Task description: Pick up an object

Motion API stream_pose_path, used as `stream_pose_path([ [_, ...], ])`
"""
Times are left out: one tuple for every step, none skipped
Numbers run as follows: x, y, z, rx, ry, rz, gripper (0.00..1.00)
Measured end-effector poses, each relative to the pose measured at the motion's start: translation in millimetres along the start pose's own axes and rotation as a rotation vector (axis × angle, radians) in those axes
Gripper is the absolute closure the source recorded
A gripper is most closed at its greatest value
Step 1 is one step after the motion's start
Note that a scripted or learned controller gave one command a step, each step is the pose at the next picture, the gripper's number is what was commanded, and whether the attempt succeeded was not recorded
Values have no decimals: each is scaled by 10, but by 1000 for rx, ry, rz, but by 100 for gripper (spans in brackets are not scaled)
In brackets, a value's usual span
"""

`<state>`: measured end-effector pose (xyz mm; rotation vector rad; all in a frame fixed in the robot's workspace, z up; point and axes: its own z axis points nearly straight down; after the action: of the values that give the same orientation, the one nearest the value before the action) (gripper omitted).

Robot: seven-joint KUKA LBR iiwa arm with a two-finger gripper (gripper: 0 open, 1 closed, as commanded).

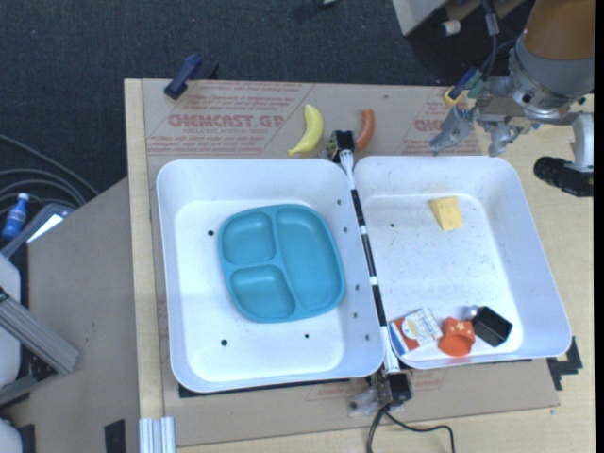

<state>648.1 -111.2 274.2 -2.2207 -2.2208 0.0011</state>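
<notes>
Two fingers (477,130) hung spread apart and gripping nothing, above the far rim of the right bin (528,253), on the grey arm (557,45) that reached in from the right. To do the step well, I judged they should come nearward, centre over one object, and descend open. The yellow block (447,212), lying alone, looked the easiest choice; it sat near the fingers, toward the bin's middle, apart from them.

Gripper (475,132) above far rim of right bin (528,215); yellow block (447,212) inside; blue tray (280,261) in left bin (179,253)
</notes>
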Motion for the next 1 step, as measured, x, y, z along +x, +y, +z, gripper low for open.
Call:
stream_pose_path([
  [-579, 109, 1412, 2, 0, 1, 0],
])
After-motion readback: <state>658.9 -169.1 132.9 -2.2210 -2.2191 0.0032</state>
